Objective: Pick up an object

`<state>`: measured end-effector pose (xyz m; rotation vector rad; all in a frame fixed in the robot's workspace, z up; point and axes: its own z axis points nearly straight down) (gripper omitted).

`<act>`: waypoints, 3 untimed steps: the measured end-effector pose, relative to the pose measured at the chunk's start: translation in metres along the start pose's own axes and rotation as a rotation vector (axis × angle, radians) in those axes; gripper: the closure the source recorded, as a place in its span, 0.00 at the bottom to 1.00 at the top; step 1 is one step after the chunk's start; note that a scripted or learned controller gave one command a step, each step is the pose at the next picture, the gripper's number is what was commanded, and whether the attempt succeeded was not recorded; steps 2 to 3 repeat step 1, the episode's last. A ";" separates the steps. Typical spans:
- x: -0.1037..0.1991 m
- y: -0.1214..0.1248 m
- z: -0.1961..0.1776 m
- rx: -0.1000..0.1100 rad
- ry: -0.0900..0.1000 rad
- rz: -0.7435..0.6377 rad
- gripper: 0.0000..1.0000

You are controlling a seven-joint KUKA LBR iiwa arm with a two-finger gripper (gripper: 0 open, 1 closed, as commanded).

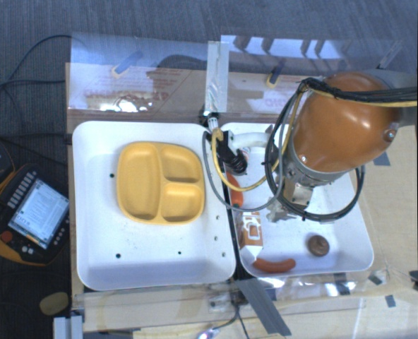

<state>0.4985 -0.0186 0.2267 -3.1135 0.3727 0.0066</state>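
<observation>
1. Lying near the front wall of the right bin (357, 256), a smooth reddish sausage (275, 265) has its long axis running left to right.
2. Close by to its right sits a round brown disc (318, 245), and to its left a small brown-and-white packet (250, 230), its print too small to read.
3. An orange, carrot-like piece (236, 192) stands end-on to the camera, partly under cables.
4. Glossy and domed, the orange arm (339, 122) covers much of this bin; the hand (288, 205) beneath is hidden, so its state cannot be told.
5. A yellow three-compartment plastic tray (159, 182) rests in the left bin (96, 260).
</observation>
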 end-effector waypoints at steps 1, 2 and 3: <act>0.000 -0.002 -0.008 0.004 -0.006 0.003 1.00; 0.000 -0.002 -0.008 0.004 -0.006 0.003 1.00; 0.000 -0.002 -0.008 0.004 -0.006 0.003 1.00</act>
